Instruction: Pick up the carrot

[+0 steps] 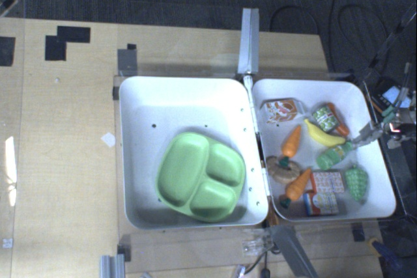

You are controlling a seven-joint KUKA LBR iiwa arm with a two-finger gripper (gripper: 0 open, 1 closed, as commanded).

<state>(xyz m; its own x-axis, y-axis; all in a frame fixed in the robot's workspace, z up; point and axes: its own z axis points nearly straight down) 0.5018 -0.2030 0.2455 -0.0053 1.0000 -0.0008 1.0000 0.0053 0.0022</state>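
Two orange carrots lie in the right bin (pixel 374 202). One carrot (pixel 292 140) lies near the bin's middle left, pointing up and right. The other carrot (pixel 298 185) rests lower down, between a brown lump (pixel 284 170) and a colourful box (pixel 326 191). My gripper (pixel 362 135) reaches in low from the right edge. Its tip is over the bin's right side, just above a green bottle (pixel 335 155) and right of a yellow banana (pixel 324 134). It is well to the right of both carrots and touches neither.
The right bin also holds a snack packet (pixel 281 110), a green can (pixel 325 118) and a green ridged item (pixel 356 182). A green divided plate (pixel 201 176) sits in the left bin (pixel 140 107). A metal post (pixel 249 42) stands behind the divider.
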